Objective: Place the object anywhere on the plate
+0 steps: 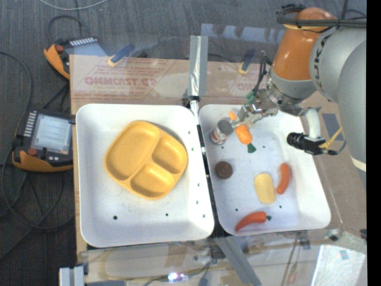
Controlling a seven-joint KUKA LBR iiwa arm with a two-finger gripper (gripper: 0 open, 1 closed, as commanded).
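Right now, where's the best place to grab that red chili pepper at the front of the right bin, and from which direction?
Probably across the middle of the red chili pepper, coming straight down from above. It lies flat along the front wall of the right bin, long and slim, so the fingers should close across its narrow width. The green stem end tapers, a poorer hold. The yellow oval piece sits apart behind it, leaving room.

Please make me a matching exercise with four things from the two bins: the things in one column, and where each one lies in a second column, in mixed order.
Things:
1. yellow plate
2. red chili pepper
3. brown round piece
4. carrot

Places:
a. right bin, near its front edge
b. right bin, just below the gripper
c. left bin, in the middle
d. right bin, close to the divider between the bins

Pairs: 1-c, 2-a, 3-d, 4-b
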